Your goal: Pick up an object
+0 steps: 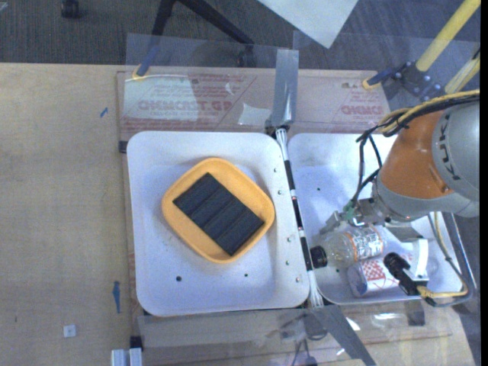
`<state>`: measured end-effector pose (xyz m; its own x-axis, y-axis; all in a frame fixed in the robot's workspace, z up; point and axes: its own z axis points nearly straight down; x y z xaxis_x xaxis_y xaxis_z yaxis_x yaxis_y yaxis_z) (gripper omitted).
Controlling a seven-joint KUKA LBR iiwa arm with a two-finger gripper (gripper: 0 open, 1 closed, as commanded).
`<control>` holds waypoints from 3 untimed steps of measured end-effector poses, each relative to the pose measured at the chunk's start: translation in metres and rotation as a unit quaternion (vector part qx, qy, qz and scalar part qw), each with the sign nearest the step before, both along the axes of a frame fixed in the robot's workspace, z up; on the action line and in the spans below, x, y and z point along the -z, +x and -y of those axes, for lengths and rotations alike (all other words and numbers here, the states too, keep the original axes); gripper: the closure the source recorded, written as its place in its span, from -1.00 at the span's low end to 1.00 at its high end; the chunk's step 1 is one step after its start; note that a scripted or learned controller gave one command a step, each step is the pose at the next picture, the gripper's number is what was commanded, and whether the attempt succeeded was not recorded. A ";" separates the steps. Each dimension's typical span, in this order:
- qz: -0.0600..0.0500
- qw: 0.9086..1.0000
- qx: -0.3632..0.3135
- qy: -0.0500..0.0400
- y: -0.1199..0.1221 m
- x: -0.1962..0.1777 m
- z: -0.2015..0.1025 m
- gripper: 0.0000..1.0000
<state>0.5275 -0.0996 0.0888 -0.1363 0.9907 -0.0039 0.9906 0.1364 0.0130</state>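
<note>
The left bin (pixel 152 280) and the right bin (pixel 320 166) are white. The dish (pixel 174 212) is yellow-orange, and the slab (pixel 219 213) on it black with ribbed stripes. The bottle (pixel 357 245) is clear with a black cap (pixel 317 257) (its label pale and blurred). The packet (pixel 372 275) shows red-and-white checks. The arm (pixel 412 174) is grey, banded orange.

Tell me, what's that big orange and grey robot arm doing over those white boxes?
The robot arm is trying to pick something up. It reaches into the right bin, and its gripper sits low over a clear plastic bottle lying on its side. A red-and-white checkered packet lies next to the bottle. In the left bin, a yellow dish with a black ridged slab on it sits untouched. Nothing looks lifted yet.
</note>
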 end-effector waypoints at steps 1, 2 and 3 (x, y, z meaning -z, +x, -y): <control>0.025 0.999 -0.024 -0.003 -0.020 -0.010 0.002 -1.00; 0.032 0.999 -0.038 -0.006 -0.024 -0.013 -0.001 -1.00; 0.031 0.988 -0.149 -0.009 -0.023 -0.013 -0.009 -1.00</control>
